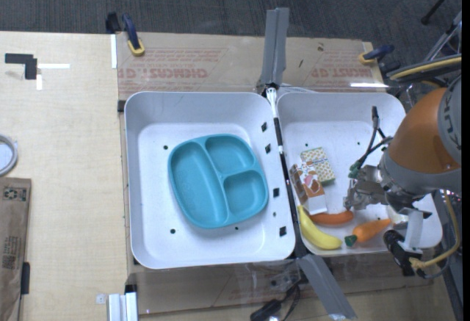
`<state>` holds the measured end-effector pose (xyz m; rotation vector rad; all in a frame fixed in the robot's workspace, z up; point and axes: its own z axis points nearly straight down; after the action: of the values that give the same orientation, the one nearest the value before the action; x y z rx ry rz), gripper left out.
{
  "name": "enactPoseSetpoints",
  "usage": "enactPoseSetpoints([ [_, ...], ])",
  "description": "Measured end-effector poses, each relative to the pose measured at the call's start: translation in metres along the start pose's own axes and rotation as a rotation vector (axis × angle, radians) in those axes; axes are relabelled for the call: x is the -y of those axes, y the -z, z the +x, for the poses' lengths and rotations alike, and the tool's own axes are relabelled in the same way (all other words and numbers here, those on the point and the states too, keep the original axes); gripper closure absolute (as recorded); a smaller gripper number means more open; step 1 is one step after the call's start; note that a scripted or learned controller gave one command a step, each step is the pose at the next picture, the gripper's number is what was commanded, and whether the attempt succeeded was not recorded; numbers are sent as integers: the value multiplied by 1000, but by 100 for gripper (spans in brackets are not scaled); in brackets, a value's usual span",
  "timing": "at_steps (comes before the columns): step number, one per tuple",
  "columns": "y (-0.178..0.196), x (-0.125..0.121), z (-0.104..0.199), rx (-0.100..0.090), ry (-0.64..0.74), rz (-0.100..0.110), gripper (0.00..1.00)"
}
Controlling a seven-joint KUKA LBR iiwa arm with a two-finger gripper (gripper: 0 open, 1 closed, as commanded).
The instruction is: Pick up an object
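Orange sausage point(332, 218) lies just below the jaws point(358, 198); carrot point(371, 230) beside.

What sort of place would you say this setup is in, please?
Probably a robotics lab test bench: two white bins sit on a board held by clamps, a grey-and-orange arm reaches over toy food such as a banana, and a blue divided plate fills the other bin.

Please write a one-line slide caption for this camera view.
The gripper hovers over the right bin near a banana and carrot; the left bin holds a blue tray.
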<state>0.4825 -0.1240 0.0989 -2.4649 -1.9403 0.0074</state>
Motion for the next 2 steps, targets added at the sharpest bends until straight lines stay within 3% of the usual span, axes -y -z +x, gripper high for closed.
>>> enactPoseSetpoints([
  [1, -3, 2, -18, -1, 75, -3, 100],
  [2, -3, 2, -18, -1, 75, -4, 0],
])
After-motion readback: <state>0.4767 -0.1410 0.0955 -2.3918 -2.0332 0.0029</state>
